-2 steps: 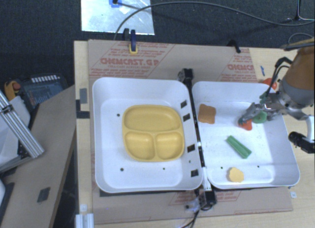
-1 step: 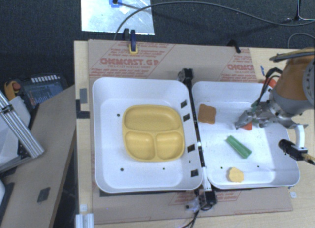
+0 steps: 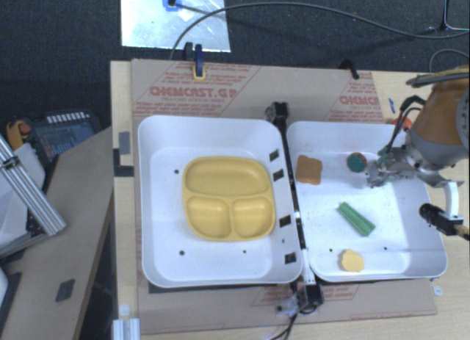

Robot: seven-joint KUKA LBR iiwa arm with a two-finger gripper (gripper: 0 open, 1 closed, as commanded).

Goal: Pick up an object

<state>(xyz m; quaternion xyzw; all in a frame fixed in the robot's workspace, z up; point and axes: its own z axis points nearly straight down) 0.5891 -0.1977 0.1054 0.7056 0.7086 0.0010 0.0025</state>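
Note:
The right bin holds a tan toast-like piece at its left, a small teal round object near the back, a green stick in the middle and a yellow round piece near the front. My gripper hangs at the right side of this bin, just right of the teal object and slightly nearer the front. The arm with its orange band comes in from the right.
The left bin carries a yellow divided plate. A black clamp strip runs between the bins. Cardboard lies under both. Cables, a foil sheet and a keypad box sit beyond the bench.

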